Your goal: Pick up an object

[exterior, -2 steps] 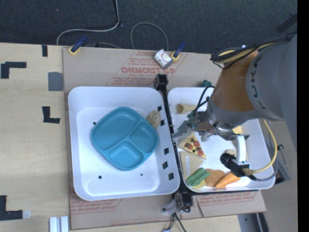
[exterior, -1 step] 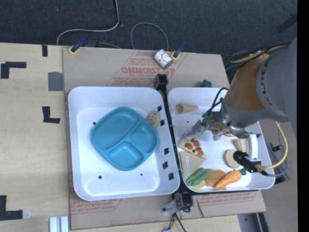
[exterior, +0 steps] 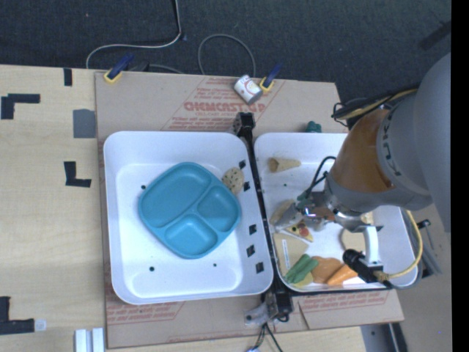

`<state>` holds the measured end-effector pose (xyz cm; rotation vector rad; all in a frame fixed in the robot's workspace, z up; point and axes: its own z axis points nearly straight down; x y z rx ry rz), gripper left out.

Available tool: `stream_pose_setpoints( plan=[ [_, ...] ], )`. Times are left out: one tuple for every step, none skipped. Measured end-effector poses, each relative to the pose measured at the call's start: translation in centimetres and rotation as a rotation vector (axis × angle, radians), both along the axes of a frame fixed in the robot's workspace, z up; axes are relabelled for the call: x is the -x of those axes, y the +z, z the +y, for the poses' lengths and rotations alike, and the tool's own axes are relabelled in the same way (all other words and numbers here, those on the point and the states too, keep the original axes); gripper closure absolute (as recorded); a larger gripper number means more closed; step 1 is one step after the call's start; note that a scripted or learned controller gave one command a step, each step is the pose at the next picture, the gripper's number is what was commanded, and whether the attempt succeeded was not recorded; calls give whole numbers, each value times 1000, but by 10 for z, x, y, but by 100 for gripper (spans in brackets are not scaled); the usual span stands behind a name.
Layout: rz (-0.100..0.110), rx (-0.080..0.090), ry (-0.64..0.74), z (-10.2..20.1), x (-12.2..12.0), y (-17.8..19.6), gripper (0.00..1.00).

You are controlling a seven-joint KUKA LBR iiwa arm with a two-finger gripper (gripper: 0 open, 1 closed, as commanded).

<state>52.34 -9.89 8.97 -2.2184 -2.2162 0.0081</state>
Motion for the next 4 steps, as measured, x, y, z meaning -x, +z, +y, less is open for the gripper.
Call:
stream_pose_setpoints(
  plan=[
    [-3,-1,2,1,-1,12,100],
    [-3,-1,2,1,-1,12,0],
    [-9,1,3,6,-56,-5,0],
    [-13,3,2,5,-55,7,100]
  ],
)
